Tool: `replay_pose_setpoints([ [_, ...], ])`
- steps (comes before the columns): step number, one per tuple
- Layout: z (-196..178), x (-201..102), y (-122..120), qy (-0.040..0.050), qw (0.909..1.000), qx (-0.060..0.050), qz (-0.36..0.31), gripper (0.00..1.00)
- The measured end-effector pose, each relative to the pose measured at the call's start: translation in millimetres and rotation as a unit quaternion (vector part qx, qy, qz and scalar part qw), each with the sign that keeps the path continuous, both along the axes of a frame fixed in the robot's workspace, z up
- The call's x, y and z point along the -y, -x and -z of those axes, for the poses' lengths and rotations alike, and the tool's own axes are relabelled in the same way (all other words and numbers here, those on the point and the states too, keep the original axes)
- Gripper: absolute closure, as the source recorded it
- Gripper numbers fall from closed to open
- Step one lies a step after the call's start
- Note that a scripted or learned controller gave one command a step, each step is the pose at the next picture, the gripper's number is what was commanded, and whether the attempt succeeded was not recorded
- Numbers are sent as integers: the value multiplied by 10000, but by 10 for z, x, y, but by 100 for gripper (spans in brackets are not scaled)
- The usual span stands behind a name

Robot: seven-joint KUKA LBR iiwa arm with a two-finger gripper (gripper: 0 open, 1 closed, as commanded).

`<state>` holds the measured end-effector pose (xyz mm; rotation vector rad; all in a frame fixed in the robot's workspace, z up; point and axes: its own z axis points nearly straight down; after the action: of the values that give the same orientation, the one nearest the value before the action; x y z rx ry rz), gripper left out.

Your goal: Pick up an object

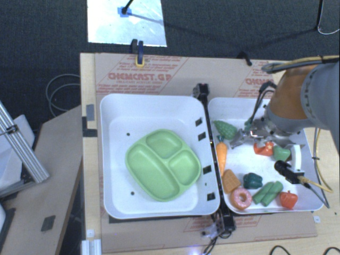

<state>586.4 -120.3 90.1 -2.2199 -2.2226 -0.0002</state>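
The camera view looks down on two shallow white plastic bins, and the black divider bar (210,142) between them serves as the landmark. Left of that bar, the left white bin (119,116) holds a pale green sectioned plastic plate (163,164), lying flat near its middle, well apart from the toys, probably as a target for sorting.

Right of the bar, the right white bin (234,108) carries the pickable things, loosely scattered as if tipped in for grasp trials. Just beside the bar lie an orange toy carrot (221,154) and, below it, a tan toy bread piece (230,180). Further up sits a dark green leafy toy vegetable (225,129). Lower down are a pink-iced toy doughnut (241,198), a dark green toy pepper (253,180), a green toy pea pod (268,192) and a red toy tomato (288,199). Farther from the bar, a red-orange toy piece (263,149) touches a light green toy piece (281,153).

The grey arm with its orange band (287,97) reaches in from the far side of that bin, wrist bent down over its upper half. The two-finger gripper (251,134) hangs low between the leafy vegetable and the red-orange piece; how its jaws stand cannot be told, since the metal parts blur together. No toy is seen between them, so the pick appears not yet made.
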Motion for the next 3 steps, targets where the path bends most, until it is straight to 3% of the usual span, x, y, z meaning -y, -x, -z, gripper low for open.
replay_pose_setpoints([
  [1, -130, 5, -12, 5, 10000, 22, 0, 100],
  [3, -1134, -116, 85, 4, 10000, 30, -22, 100],
])
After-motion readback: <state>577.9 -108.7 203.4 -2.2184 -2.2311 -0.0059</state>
